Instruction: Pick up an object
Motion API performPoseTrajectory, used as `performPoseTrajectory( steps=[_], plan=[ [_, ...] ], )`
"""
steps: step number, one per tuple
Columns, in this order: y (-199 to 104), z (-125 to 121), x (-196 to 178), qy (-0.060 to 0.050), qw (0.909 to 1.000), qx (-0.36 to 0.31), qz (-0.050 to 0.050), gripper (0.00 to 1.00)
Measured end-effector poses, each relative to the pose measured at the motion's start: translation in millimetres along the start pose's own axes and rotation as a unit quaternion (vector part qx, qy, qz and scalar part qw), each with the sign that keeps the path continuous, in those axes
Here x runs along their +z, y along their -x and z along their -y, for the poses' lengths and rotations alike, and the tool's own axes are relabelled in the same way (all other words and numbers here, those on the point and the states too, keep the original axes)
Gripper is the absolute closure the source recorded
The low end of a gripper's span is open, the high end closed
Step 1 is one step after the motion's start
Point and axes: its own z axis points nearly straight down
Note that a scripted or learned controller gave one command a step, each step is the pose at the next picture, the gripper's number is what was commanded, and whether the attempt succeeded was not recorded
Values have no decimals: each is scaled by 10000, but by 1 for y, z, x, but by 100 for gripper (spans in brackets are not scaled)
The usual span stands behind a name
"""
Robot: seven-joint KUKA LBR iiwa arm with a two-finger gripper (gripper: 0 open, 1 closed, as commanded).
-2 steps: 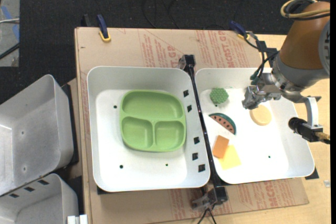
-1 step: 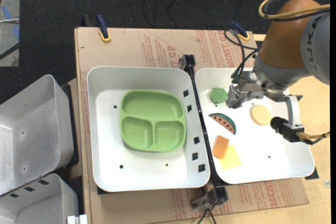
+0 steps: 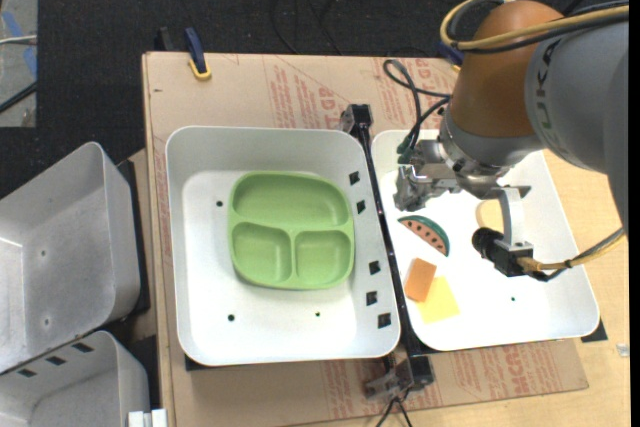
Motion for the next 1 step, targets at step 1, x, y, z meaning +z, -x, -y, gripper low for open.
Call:
performPoseTrajectory(
  steps=[1],
  plan=[
    [-51,1,-14,19,10000,-2,-1,100]
  ],
)
